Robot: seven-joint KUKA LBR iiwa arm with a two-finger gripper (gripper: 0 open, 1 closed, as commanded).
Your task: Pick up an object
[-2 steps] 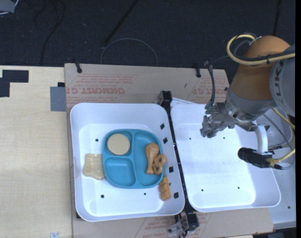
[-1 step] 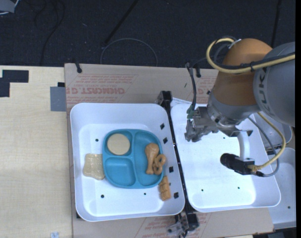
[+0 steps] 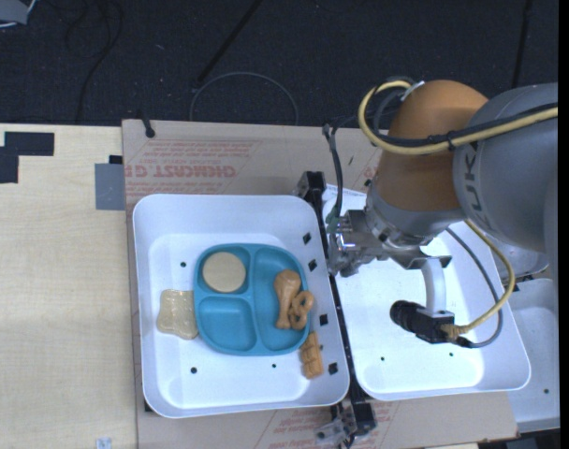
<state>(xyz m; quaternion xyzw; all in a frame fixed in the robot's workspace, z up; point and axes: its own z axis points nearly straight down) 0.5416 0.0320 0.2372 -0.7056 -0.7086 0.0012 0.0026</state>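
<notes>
A robotics laboratory. A grey industrial arm (image 3: 490, 176) with an orange band enters from 3 o'clock over a pale worktop (image 3: 51, 288) bearing two white bins (image 3: 158, 223) side by side. Loose cables (image 3: 238, 87) trail across dark carpet at 12 o'clock. Black tape marks (image 3: 22, 152) sit on the worktop at 9 o'clock.

Left bin (image 3: 163, 241): blue plate (image 3: 242, 321) fills middle. Round cookie (image 3: 223, 271) and brown pretzel (image 3: 292, 299) sit on plate. Pale bread piece (image 3: 177, 313) touches plate's left edge. Small brown bit (image 3: 311, 355) squeezed between plate and bin's right wall. Bare floor along top and bottom. Right bin (image 3: 490, 368): big grey arm (image 3: 453, 176) covers top; black part (image 3: 420, 321) hangs mid-bin; bottom floor bare.
</notes>
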